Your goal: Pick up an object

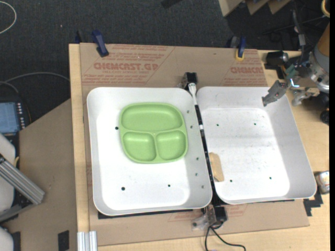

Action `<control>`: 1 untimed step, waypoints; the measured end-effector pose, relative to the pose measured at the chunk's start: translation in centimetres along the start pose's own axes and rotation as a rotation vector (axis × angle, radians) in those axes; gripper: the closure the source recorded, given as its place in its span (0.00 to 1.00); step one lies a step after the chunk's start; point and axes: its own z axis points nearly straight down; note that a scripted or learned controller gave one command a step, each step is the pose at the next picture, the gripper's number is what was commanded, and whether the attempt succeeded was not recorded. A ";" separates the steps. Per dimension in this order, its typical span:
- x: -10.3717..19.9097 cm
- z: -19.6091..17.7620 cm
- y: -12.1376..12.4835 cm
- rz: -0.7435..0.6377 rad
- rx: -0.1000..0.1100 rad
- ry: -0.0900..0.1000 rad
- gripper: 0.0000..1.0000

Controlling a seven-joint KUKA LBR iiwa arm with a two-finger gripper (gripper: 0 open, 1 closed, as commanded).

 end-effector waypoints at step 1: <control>1.0 -17.8 0.7 -0.003 -0.023 -0.007 0.00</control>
